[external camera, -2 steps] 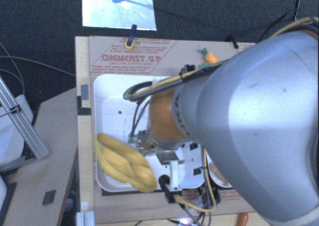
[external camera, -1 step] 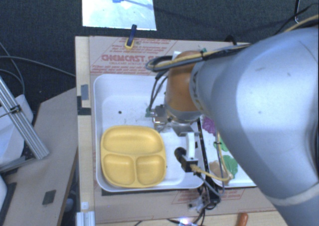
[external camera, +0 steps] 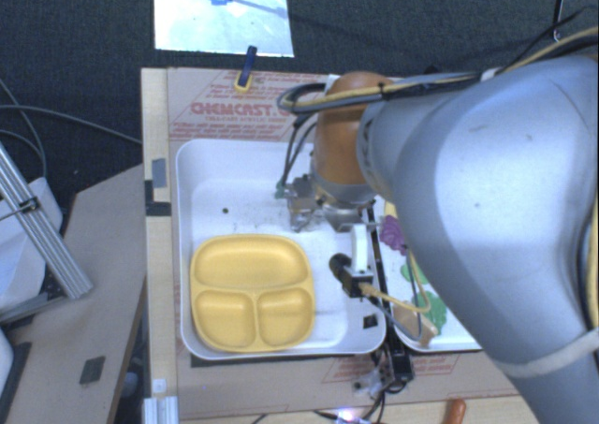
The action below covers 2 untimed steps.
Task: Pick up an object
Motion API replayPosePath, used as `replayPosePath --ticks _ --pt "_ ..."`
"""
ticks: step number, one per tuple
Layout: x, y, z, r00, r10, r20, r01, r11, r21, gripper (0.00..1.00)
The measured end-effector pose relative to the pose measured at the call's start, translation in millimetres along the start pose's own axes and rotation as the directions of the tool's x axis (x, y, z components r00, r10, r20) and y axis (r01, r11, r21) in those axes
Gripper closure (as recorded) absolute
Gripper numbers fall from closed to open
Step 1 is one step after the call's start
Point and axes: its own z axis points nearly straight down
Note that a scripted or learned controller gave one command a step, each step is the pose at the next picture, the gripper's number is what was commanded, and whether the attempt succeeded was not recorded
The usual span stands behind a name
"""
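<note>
A yellow three-compartment plate (external camera: 251,289) lies in the front of the left bin (external camera: 215,188). My gripper (external camera: 311,214) hangs over the back right part of that bin, just beyond the plate's far right corner, under the orange band of the wrist. Nothing is visible in its grasp. In the right bin (external camera: 449,343), mostly hidden by my arm, I see a purple thing (external camera: 393,236), a green thing (external camera: 413,274) and a tan thing (external camera: 427,321).
The grey arm covers most of the right bin. A cardboard sheet (external camera: 225,109) lies under the bins, with a small blue and yellow item (external camera: 246,69) at its far edge. Metal rails (external camera: 37,226) stand at the left.
</note>
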Motion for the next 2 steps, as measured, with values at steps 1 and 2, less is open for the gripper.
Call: replayPosePath --ticks 1,2 --pt "60 58 -1 1.0 -0.008 -0.003 0.008 1.0 -0.004 1.0" --pt "13 -32 -2 1.0 0.007 0.004 -0.007 1.0 -0.018 1.0"
